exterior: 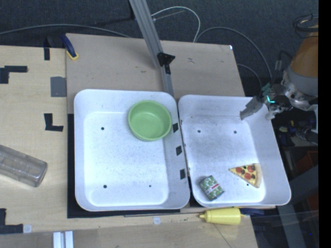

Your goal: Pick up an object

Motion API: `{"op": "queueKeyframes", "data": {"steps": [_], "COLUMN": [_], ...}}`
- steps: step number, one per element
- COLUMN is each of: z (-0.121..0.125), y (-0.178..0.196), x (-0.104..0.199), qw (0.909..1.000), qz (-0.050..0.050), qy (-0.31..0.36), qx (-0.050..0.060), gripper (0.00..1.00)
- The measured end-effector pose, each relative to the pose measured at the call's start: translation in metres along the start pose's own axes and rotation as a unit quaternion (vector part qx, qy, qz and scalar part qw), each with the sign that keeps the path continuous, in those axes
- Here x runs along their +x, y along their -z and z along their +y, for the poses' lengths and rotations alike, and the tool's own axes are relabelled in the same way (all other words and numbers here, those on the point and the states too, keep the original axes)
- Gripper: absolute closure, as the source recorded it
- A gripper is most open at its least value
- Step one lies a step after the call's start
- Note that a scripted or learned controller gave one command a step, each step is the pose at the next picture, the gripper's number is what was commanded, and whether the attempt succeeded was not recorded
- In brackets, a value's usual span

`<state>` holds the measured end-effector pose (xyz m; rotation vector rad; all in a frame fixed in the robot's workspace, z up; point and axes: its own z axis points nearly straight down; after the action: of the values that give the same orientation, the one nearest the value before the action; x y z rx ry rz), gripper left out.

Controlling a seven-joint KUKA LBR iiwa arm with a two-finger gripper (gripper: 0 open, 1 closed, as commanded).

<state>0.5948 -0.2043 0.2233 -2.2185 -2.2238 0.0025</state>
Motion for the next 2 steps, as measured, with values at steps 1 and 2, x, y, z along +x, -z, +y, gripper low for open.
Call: {"op": "queueKeyframes", "data": {"steps": [1, 2], "z": [-0.004, 0.004], "y": [-0.063, -0.122], "x": [0.007, 0.011], "qw": [1.0000, 1.0000], "qz": [0.001, 0.001], "qy": [0.000, 0.000], "qx": [0.003, 0.003], "gripper": [0.00, 0.00]}}
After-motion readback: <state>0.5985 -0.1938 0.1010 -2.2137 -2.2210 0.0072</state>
